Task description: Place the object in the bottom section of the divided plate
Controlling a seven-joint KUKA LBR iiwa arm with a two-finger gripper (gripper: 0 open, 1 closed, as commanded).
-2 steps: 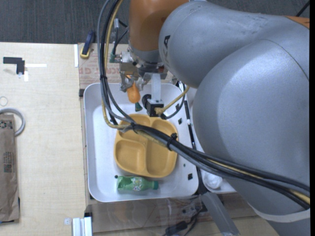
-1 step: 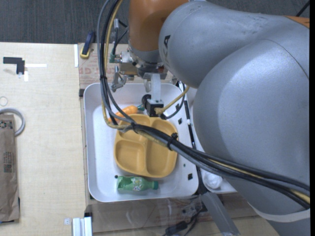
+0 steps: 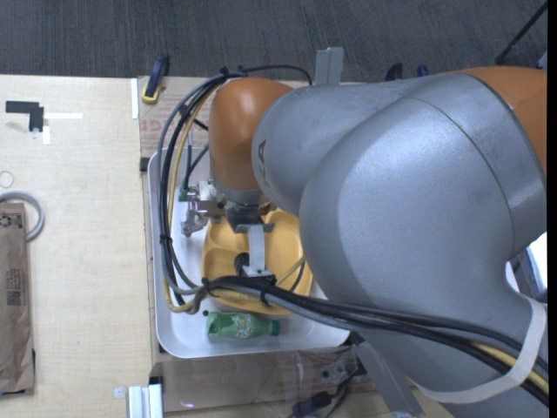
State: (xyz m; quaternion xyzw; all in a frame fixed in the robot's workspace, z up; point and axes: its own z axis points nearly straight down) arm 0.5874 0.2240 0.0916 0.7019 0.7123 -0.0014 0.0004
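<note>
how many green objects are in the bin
1. A green object lies on the floor of the white bin, near its lower edge, just below the yellow divided plate. The arm covers much of the bin, so more may be hidden.

floor [image 3: 174, 16]: dark grey carpet | bench [image 3: 78, 233]: pale wood (brown paper bag [image 3: 16, 294] at left)

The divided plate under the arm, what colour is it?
Yellow; the divided plate shows in the camera view.
</note>
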